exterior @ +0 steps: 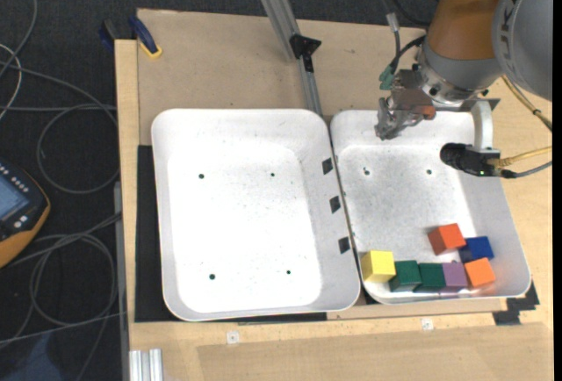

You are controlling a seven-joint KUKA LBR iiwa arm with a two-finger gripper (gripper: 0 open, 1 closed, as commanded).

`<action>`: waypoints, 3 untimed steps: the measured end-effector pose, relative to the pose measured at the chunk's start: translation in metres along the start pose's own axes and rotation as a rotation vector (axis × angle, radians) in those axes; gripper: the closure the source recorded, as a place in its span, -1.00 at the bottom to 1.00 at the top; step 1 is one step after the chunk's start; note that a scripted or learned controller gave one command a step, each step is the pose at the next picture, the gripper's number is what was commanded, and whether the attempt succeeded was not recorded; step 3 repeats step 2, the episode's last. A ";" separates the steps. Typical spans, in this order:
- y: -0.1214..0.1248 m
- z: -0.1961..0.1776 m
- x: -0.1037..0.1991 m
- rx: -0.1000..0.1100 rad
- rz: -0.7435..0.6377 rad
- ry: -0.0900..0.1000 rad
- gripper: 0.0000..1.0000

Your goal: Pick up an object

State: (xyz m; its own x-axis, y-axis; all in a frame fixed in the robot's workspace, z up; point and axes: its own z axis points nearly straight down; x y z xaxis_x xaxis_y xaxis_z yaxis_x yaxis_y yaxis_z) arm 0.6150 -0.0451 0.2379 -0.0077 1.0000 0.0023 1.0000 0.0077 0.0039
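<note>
Nearest the camera, 7 blocks are lying bunched along the front wall of the right bin (518,240): a yellow block (379,264), 2 green blocks (417,275), a purple block (454,274), 2 orange blocks (479,271) and a blue block (479,248), most of them touching one another. None is being lifted, so the pick is looking not yet begun. Crowding against the wall is leaving little room beside the front blocks; the yellow block at the row's end is offering a freer side. The middle floor is lying open. Farther back, the gripper (387,126) is hanging over the rear edge, well apart from the blocks, its fingers appearing pressed together on nothing. The left bin (167,195) is sitting alongside.
</note>
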 end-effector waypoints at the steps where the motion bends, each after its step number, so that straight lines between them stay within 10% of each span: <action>1: 0.001 -0.009 0.057 0.001 0.000 0.001 1.00; 3: 0.009 0.002 0.117 0.003 0.000 0.000 1.00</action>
